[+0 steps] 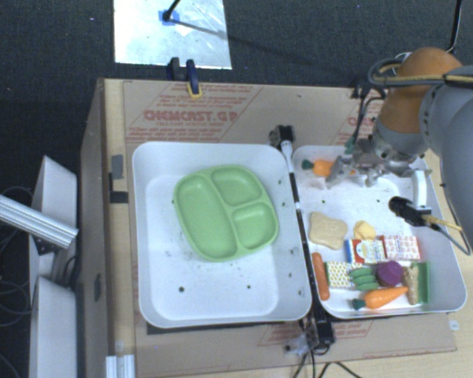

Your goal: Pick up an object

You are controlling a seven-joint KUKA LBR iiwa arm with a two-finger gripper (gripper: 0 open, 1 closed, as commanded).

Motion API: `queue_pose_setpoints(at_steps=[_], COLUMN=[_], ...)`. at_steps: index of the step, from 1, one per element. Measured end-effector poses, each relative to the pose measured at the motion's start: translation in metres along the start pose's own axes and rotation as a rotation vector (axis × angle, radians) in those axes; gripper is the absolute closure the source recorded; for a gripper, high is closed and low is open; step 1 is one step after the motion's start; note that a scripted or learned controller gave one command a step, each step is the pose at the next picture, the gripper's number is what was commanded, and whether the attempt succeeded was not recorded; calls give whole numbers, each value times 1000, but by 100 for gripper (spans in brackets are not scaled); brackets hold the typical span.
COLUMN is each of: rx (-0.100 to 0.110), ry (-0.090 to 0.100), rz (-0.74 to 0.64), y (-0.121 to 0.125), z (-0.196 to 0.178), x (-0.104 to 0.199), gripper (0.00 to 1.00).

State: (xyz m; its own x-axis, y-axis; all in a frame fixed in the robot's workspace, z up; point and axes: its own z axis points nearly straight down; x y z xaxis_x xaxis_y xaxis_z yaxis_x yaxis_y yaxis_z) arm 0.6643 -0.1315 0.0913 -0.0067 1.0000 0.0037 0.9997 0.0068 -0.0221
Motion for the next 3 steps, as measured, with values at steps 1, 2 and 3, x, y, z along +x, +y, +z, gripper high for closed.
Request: queue_pose_setpoints(at_steps=[1, 2, 3], rx=[-3, -9, -7], ry=[-1, -4, -7], rz=[3, 2, 2], y=[0, 2, 1], z=[10, 9, 9], x=[-3, 11, 19], gripper=[0, 0, 0])
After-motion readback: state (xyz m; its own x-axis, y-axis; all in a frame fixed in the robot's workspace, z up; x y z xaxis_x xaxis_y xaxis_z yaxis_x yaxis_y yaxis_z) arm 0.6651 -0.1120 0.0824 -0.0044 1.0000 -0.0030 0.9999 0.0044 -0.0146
